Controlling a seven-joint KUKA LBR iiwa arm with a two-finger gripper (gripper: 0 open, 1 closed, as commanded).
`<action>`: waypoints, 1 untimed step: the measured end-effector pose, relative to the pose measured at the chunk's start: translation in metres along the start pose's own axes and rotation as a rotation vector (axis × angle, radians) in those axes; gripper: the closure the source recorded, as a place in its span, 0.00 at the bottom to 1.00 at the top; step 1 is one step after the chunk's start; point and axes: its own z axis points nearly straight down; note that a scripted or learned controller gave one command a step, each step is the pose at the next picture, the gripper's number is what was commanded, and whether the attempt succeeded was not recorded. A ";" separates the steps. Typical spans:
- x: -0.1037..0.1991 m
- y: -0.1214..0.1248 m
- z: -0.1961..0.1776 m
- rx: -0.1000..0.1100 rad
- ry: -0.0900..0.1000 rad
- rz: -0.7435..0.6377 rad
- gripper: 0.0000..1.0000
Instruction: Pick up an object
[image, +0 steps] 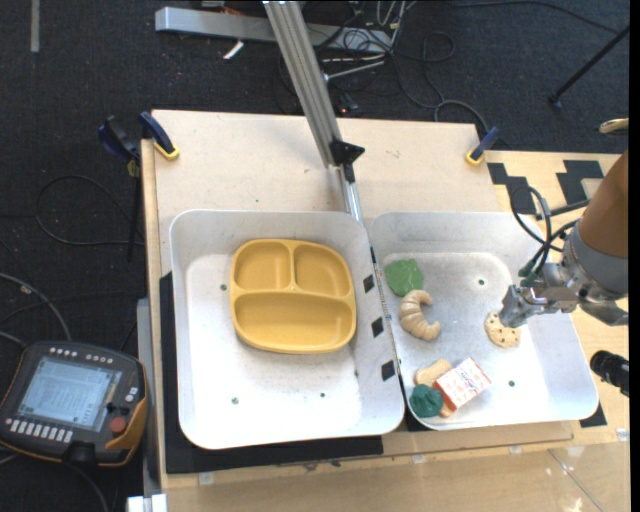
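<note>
The jaws' state cannot be told, since the gripper (513, 312) is pointing down into the right bin (560, 400) at too small a scale to read. It is hanging just above, perhaps touching, a round tan cookie (502, 331) dotted with dark specks, which is lying flat on the bin floor. The arm seems to be closing in on this piece, so the approach step is in hand and nothing is being lifted. The next move is calling for a firm pinch across the thin disc, awkward on the smooth white plastic. Nearby are lying a curved, ridged croissant (419, 314), a green leaf-like piece (404, 276) and a small red-and-white box (463, 384). A glossy yellow divided plate (294, 296) is sitting in the left bin (200, 390).
</note>
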 end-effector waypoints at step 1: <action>0.000 0.002 -0.032 0.002 0.000 -0.001 1.00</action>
